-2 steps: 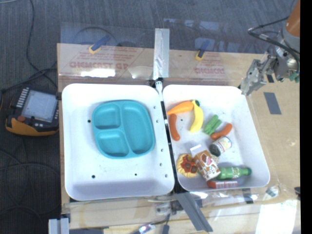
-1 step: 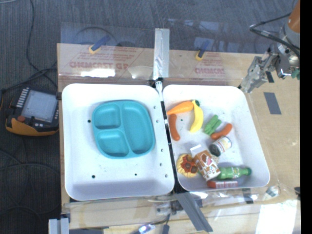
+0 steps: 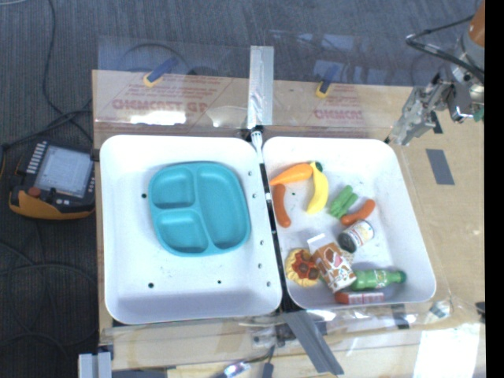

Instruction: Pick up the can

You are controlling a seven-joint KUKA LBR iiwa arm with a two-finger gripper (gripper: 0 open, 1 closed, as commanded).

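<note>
Green plastic bottle (image 3: 380,277) at right bin's (image 3: 402,183) near edge; small silver can (image 3: 357,235) just beyond. Teal divided tray (image 3: 198,207) in left bin (image 3: 126,211). Gripper (image 3: 411,120) outside far-right corner, grip undiscernible. Dark carpet (image 3: 197,10) beyond.

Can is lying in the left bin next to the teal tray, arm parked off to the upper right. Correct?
Not quite. The camera view shows the can lying in the right bin, among the toy food. The teal tray sits in the left bin. The gripper is at upper right, outside the bins.
</note>
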